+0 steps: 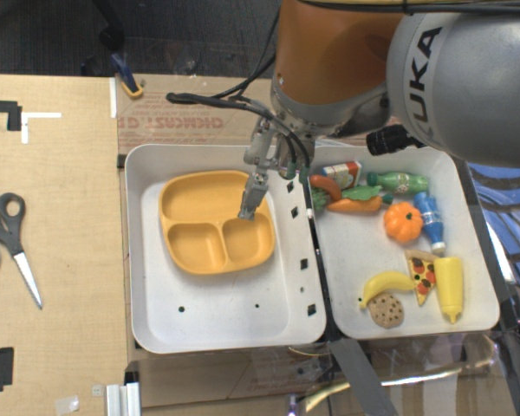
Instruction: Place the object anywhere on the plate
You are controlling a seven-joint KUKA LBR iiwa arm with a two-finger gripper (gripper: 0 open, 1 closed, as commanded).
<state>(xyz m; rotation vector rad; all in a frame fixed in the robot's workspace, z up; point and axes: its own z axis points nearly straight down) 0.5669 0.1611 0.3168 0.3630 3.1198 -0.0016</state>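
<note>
White left bin (208, 319) holds plate (215, 222); tool (250, 203) above it, grip unclear.

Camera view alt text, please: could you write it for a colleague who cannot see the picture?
The arm's gripper hangs over the yellow divided plate in the left bin. The right bin holds toy food, including a pumpkin, banana and cookie.

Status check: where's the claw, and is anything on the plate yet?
Claw low over yellow plate, left bin. Nothing visible in its grip. Toy food, including pumpkin and banana, in right bin. Path clear.
</note>
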